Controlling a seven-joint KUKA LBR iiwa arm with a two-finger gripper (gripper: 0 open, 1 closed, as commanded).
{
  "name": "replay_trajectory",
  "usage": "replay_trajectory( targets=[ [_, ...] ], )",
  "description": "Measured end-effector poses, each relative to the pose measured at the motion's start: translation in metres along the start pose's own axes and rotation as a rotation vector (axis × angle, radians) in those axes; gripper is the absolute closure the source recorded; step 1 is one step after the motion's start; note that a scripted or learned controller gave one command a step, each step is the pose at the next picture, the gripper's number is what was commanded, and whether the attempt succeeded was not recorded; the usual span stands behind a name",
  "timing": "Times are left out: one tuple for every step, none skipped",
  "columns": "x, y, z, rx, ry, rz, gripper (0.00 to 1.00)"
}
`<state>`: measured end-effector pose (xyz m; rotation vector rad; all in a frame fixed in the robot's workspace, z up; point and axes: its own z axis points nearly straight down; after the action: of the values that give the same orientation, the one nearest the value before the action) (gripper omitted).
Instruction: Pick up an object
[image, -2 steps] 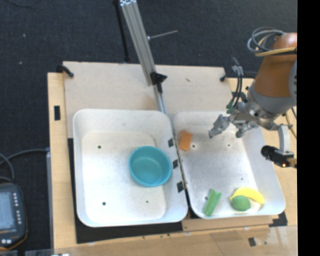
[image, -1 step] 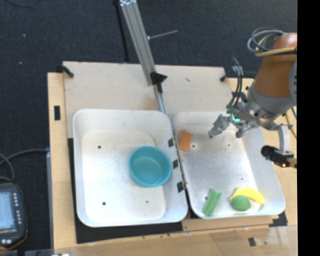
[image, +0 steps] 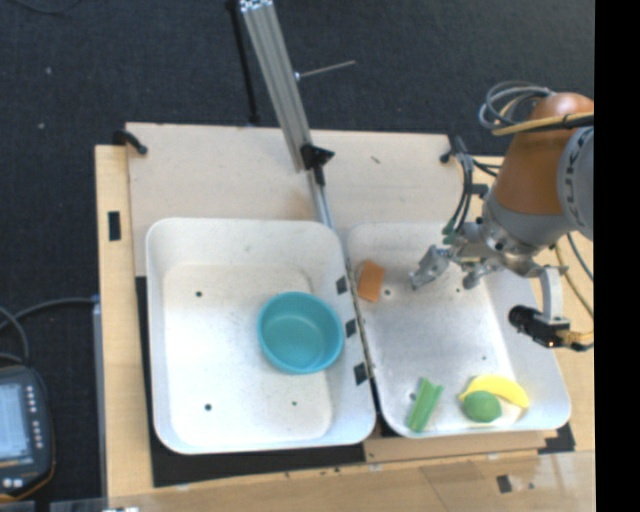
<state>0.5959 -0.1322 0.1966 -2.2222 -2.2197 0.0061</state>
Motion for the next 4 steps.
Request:
replay_trajectory(
  targets=[
    [-0.009,-0.002,0.045,-0.001,0.000,0.000,0.00],
    [-0.010,-0.003,0.097,0.001,0.000,0.000,0.00],
    [-0.011,-0.002,0.083,-0.007,0.001,0.006,1.00],
    [-0.018,-0.005,0.021,-0.010,0.000,0.003,1.00]
  ],
)
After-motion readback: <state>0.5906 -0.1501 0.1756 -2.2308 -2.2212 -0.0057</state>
